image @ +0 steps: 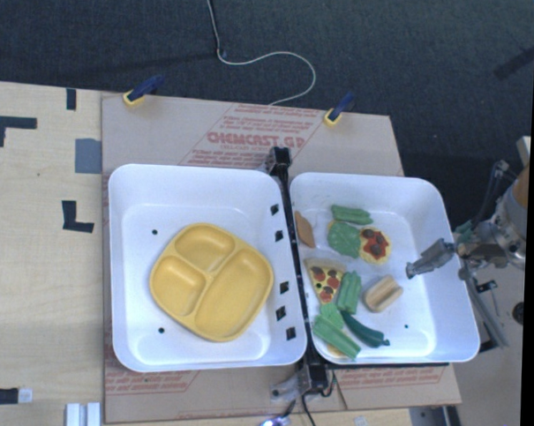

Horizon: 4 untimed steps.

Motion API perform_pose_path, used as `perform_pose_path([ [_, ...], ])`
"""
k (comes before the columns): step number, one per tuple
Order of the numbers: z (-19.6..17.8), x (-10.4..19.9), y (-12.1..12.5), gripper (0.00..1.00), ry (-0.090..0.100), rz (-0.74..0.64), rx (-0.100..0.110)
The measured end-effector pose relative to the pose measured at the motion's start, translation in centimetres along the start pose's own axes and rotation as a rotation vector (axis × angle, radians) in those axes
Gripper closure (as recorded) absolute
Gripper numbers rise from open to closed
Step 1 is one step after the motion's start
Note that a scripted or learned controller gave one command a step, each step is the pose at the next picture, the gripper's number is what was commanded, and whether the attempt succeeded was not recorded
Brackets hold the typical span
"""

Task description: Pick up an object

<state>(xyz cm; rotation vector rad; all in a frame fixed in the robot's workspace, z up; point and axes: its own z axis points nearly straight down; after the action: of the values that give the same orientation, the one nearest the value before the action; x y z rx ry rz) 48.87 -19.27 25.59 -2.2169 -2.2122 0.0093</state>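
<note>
1. The counter is pale wood with a sheet of brown cardboard on it, clamped at the far edge, and a thin white cable looping beyond.
2. Two shallow white bins sit side by side on the cardboard, touching along their inner walls: the left bin and the right bin.
3. A yellow divided plate lies flat in the middle of the left bin.
4. The tool hangs over the right side of the right bin, reaching in from the right; whether it is spread or pressed together cannot be told, and nothing shows in it.
5. Toy food is clustered in the left half of the right bin: a pizza slice, a green leafy piece, a small bun and a dark green pepper, all apart from the tool.
</note>
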Motion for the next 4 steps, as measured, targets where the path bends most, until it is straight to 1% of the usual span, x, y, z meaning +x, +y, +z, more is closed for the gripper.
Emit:
perform_pose_path([
  [1, -0.4, 0.0, 0.2, 0.0, -0.003, -0.003, -0.009],
  [2, 5.4, 0.7, 0.9, 0.0, -0.001, -0.004, -0.004],
  [3, 9.8, 0.8, 1.1, 0.0, -0.001, -0.003, -0.004],
  [4, 14.9, 1.4, 1.9, 0.0, -0.001, -0.004, -0.004],
])
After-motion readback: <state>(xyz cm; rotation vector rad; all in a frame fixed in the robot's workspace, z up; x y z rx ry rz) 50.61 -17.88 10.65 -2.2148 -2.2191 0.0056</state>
